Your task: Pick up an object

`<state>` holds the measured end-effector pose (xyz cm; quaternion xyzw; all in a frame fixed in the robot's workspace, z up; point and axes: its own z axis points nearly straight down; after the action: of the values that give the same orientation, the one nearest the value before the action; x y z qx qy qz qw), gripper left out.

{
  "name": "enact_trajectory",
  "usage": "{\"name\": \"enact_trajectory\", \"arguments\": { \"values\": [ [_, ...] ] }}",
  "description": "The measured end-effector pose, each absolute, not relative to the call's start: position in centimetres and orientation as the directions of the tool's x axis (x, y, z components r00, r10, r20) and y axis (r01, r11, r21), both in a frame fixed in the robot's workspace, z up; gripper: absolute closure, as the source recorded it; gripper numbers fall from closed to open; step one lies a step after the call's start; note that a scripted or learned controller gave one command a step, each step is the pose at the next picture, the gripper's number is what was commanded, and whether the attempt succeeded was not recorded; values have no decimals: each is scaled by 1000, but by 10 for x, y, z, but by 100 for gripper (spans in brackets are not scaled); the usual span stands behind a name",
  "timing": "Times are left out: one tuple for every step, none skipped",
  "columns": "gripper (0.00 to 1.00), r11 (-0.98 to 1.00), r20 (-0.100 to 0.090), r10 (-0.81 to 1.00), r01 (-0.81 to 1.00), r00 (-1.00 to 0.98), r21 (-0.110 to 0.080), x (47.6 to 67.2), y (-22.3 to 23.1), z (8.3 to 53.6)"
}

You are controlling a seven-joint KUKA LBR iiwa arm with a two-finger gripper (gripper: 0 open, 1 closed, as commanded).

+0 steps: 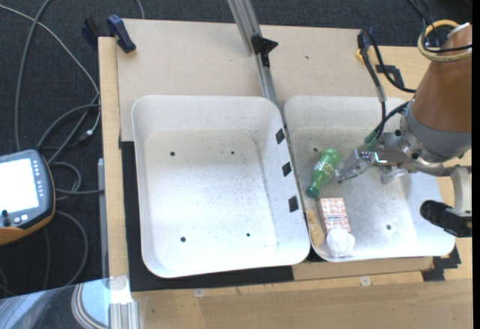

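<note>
In the right bin (420, 241), the gripper (351, 169) hangs just beside the green bottle (322, 170); whether its jaws are apart or together I cannot tell. Below the bottle lie a small carton (333, 213) and a white ball (340, 243).

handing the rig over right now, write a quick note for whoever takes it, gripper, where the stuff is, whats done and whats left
Gripper: low in the right white bin, beside the small green plastic bottle, nothing seen between its fingers; whether they are open or shut cannot be told from this view.
Things: the green bottle lies near the right bin's left wall. The red and white patterned carton lies just below it, with the crumpled white wad at the bin's front edge. The left white bin is next to it.
Done: approach to the bottle.
Left: grasp and lift; nothing is picked up yet.
</note>
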<state>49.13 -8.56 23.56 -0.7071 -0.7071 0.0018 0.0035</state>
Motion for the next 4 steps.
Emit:
{"name": "enact_trajectory", "arguments": {
  "values": [
    [0,0,2,1000,1000,0,-1,492,-86,238],
    [0,0,3,1000,1000,0,-8,496,-82,194],
    [0,-1,3,1000,1000,1,-8,498,-91,144],
    [0,-1,3,1000,1000,1,-9,496,-91,91]
  ]
}}
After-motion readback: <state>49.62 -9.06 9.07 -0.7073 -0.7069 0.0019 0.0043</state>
